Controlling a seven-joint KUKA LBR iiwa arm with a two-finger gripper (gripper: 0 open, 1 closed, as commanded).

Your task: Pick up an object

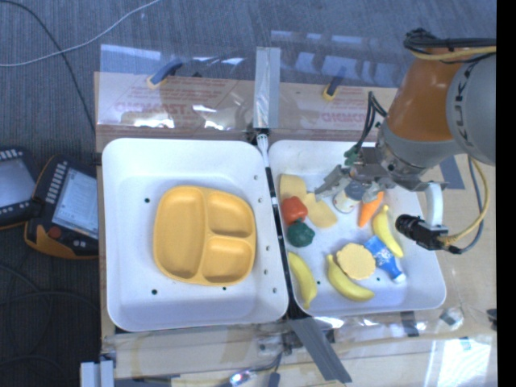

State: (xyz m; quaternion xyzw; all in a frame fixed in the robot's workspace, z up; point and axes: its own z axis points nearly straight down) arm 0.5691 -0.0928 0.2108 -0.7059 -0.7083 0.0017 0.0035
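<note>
The right bin (419, 293) holds several toy foods: a red pepper (294, 209), a green piece (301, 234), pale yellow cheese pieces (323, 214), an orange carrot (370, 209), a round yellow biscuit (355, 260), a blue tube (384, 256) and three bananas (302, 277). My gripper (348, 189) hangs low over the back middle of this bin, fingers spread, one grey finger (326, 186) reaching left toward the cheese. A small white object (345, 202) lies just below the fingers, and the carrot is right beside them. Nothing is visibly clamped.
The left bin (129, 216) carries a yellow divided plate (205, 234). A metal divider rail (272, 216) runs between the bins. A teach pendant (64, 208) lies on the floor at far left. The arm's orange wrist (427, 95) looms over the right bin's back corner.
</note>
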